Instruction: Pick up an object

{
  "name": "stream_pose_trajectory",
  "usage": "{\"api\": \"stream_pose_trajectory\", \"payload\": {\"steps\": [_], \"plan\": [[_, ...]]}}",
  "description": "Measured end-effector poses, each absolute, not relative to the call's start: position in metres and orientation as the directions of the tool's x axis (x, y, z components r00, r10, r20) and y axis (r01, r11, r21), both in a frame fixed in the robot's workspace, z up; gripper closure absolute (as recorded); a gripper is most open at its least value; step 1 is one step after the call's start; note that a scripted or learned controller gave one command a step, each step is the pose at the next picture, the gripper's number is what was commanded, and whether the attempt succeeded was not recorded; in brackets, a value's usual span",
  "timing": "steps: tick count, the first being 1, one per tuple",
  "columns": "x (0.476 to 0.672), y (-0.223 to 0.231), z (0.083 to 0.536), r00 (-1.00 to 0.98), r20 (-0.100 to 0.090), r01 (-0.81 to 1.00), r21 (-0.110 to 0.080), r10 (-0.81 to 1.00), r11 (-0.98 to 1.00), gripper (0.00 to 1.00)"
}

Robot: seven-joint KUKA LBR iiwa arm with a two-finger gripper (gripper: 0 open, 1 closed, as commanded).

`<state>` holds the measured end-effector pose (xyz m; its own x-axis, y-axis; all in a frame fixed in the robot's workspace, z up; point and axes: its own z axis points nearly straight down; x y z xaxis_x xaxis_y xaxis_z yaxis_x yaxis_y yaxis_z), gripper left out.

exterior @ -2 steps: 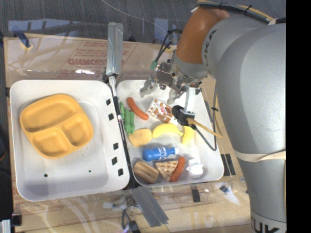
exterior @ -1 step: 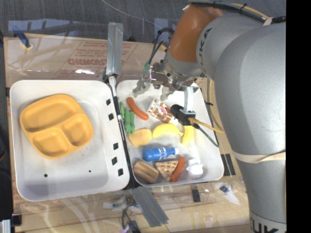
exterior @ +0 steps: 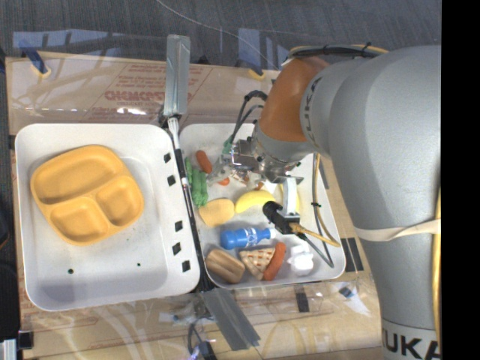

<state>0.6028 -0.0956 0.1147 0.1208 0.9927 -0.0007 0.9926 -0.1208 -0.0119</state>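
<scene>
Toy food is what's up for grabs here, a whole pile of smooth plastic-looking pieces sitting in the right bin. From the overhead camera: there's a small orange carrot near the top left of that bin, a bumpy green pea-pod-shaped piece running along the left wall, a pale yellow rounded lump, and a banana right next to it. Below those is a blue bottle with a white cap lying on its side, then a brown bread roll, a tan waffle-textured wedge, a reddish sausage and a small white piece along the bottom edge.

The left bin is the same shallow white plastic with rounded corners, and it holds a yellow divided plate with three compartments, sitting toward its upper left.

The gripper is down in the upper part of the right bin, hanging off the grey arm with its orange band. It's a cluttered metal bit and honestly I can't tell how its jaws stand or if anything's in them. The carrot is just to its left, the banana just below it, and the rest of the food is lower in the bin, apart from it.
</scene>
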Motion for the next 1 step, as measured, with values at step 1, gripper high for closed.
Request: {"api": "stream_pose_trajectory", "payload": {"steps": [1], "plan": [[0.62,-0.101,0.0908,0.259,-0.001,0.966,-0.003,0.966,-0.259,0.0]]}}
